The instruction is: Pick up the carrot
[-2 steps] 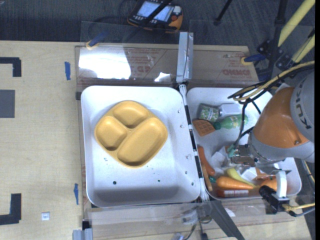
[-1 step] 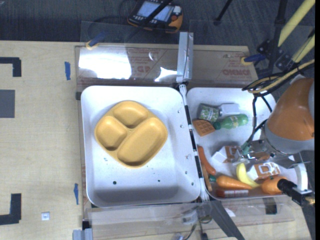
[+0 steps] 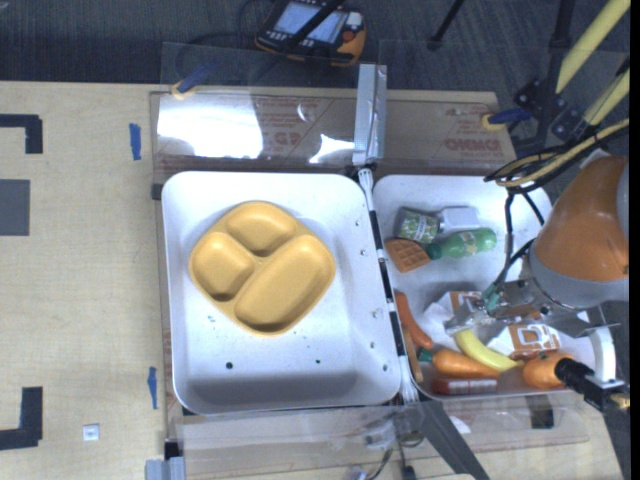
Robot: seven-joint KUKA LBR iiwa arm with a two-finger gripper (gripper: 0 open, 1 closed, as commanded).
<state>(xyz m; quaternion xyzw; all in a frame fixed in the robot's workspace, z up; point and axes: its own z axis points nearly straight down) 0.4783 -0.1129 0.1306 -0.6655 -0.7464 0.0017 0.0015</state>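
Carrot (image 3: 462, 362) lies at the right bin's (image 3: 440, 188) front edge, touching a banana (image 3: 484, 350) and a chili pepper (image 3: 411, 323). Claw (image 3: 495, 304) hovers just behind; its state cannot be told. Crowding could yield a wrong or missed grab.

1. Reddish print on the clear panel (image 3: 300, 128) behind the left bin: too blurred and glared to read.
2. Reddish print on the panel (image 3: 445, 128) behind the right bin: also unreadable.
3. Lit screen of the pendant (image 3: 310, 26) on the floor: nothing legible.
4. Packet labels in the right bin (image 3: 530, 183): too small to read.
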